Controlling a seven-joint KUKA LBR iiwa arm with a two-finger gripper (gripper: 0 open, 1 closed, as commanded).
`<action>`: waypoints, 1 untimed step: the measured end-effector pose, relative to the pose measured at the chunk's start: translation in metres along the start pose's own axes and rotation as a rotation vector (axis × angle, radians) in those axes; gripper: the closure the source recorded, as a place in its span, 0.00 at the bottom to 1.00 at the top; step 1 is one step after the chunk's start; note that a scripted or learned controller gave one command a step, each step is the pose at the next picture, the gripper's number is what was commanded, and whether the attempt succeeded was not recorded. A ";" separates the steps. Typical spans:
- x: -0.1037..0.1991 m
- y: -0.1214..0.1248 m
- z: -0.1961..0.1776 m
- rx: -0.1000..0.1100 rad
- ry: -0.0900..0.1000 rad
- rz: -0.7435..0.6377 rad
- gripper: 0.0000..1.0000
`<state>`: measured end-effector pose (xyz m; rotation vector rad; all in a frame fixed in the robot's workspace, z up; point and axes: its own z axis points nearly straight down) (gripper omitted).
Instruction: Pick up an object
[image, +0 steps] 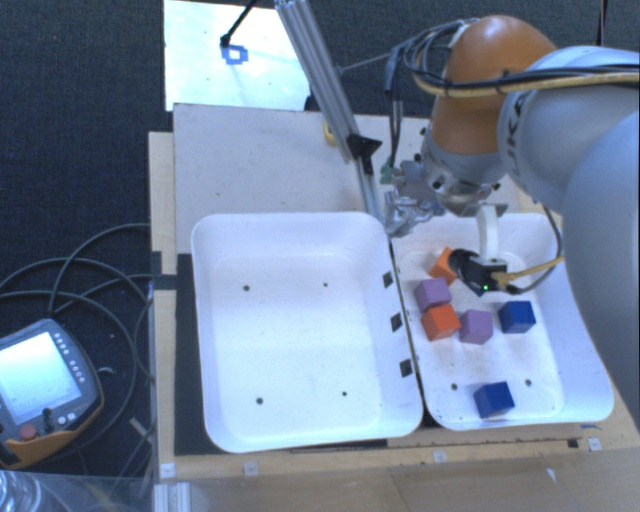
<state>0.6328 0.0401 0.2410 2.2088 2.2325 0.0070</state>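
**Q:** Where is the gripper?

**A:** The gripper (404, 213) hangs from the grey arm (580, 130) over the far left corner of the right bin (575, 400), close to the wall it shares with the left bin (300, 420). From this angle you cannot tell whether the gripper is apart or together.

**Q:** And the things it could pick up?

**A:** Six cubes lie in the right bin, all nearer the camera than the gripper. Closest to it, just below and to its right in the view, is the first orange cube (441, 265), partly hidden. Below that comes the first purple cube (433, 293), with the second orange cube (439, 322) just beside it. Further right sit the second purple cube (476, 326) and then the first blue cube (517, 316). The second blue cube (494, 399) is farthest from the gripper, alone near the front wall.

**Q:** Anything else?

**A:** A control pendant (35, 385) and grey cables (90, 270) lie off the bench, well away from the gripper toward the view's left
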 end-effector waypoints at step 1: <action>0.044 0.009 -0.002 0.000 -0.001 0.001 1.00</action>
